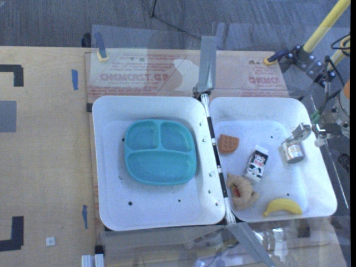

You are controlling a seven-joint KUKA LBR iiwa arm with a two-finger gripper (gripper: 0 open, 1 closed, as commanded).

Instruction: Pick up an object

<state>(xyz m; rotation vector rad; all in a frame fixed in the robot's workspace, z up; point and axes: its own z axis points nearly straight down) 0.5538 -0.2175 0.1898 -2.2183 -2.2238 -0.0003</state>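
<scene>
The right bin (278,110) holds several small objects. A brown waffle-like biscuit (228,143) lies near its left wall. A small black-and-white milk carton (256,164) is in the middle, with a tan pastry toy (243,191) below it. A yellow banana (282,207) rests by the front wall. A small silver metal cup (292,151) sits near the right wall. My gripper (307,132) reaches in over the right rim, just above and right of the cup. Whether it touches the cup is unclear.
A teal divided plate (160,151) lies in the left bin (105,193). A ridge where the two rims meet (214,160) separates the bins. Cables and a yellow pole (328,21) crowd the upper right. Wooden bench top (44,149) extends to the left.
</scene>
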